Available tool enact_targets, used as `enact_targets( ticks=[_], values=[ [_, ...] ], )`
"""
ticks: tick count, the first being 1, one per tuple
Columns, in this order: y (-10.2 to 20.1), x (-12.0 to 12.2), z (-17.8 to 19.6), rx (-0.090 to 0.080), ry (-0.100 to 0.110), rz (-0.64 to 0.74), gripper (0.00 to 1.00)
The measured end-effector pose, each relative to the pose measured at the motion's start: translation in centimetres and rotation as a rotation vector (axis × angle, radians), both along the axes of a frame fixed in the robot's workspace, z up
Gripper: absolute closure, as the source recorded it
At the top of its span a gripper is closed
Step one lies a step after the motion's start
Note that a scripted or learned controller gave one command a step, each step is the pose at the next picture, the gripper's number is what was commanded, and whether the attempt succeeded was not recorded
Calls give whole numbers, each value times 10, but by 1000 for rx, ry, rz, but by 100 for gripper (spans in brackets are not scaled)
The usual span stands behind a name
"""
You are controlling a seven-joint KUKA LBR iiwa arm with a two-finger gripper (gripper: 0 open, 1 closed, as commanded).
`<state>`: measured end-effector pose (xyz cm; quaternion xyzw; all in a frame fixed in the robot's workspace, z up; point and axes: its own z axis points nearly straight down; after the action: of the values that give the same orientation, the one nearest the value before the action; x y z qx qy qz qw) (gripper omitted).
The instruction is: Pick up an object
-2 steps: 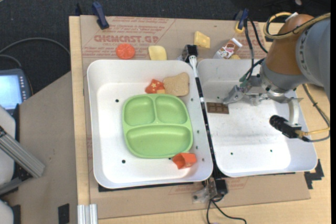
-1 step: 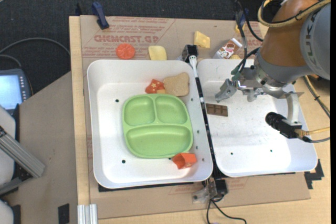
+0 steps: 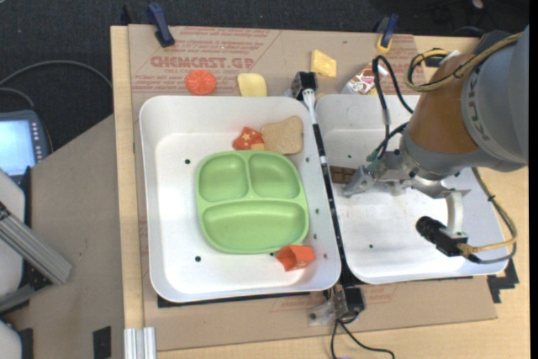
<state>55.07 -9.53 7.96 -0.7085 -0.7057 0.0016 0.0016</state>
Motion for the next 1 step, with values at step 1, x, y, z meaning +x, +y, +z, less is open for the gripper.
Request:
enact_targets(
  ticks=[1],
  values=[
    [-43,62,58,-5,-15,4,0]
  ],
)
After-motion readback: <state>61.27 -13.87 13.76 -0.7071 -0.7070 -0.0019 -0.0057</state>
